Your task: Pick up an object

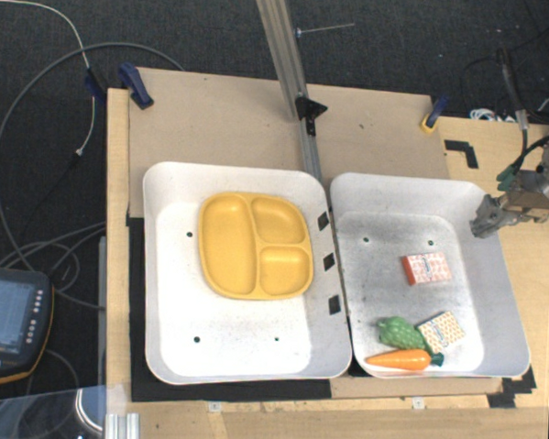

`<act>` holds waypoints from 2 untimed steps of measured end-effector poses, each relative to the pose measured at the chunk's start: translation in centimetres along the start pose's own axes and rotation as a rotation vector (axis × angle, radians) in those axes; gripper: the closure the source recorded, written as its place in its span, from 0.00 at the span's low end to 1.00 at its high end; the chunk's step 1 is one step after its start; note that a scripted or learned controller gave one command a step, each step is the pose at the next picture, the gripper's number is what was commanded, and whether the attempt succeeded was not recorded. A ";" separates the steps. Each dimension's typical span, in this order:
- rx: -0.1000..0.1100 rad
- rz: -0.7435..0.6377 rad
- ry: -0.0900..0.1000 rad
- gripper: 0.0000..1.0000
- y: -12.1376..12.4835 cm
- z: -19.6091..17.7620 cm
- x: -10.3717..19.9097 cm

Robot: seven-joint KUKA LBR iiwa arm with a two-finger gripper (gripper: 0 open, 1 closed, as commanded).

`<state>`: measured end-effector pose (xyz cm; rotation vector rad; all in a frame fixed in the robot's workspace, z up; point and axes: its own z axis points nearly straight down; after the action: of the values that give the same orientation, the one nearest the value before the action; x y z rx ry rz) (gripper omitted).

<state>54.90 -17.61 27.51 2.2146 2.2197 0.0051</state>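
A: Where is the arm?

B: At the right edge of the frame, a little above the middle. The gripper (488, 219) hangs over the upper right rim of the right bin (386, 197). It is small and grey there, and I cannot tell whether the jaws are released or clenched. Nothing shows between them.

A: And the things it could pick up?

B: All four lie in the right bin. A small red and white box (426, 268) sits alone near the bin's middle, well apart from the gripper. The other three are bunched at the lower right of the bin: a green bumpy toy vegetable (398, 332), a patterned yellow and white packet (442, 329) just to its right, and an orange carrot (398, 360) lying flat beneath both, along the bin's lower rim. The carrot appears to touch the green vegetable.

A: What about the left bin?

B: The left bin (166, 282) holds a yellow divided plate (255, 245), three compartments, set toward its upper middle.

A: Anything else on the worktop?

B: The worktop (215, 119) is plain tan board. A metal post (288, 54) runs from the top of the frame down to the gap between the bins. A blue clamp (135, 85) grips the upper left corner, and a handheld control screen (8, 319) lies on the dark floor at the lower left.
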 end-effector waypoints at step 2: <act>0.010 -0.004 0.005 1.00 2.7 1.3 10.3</act>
<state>57.59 -7.34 26.20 2.2179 2.2313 -0.0007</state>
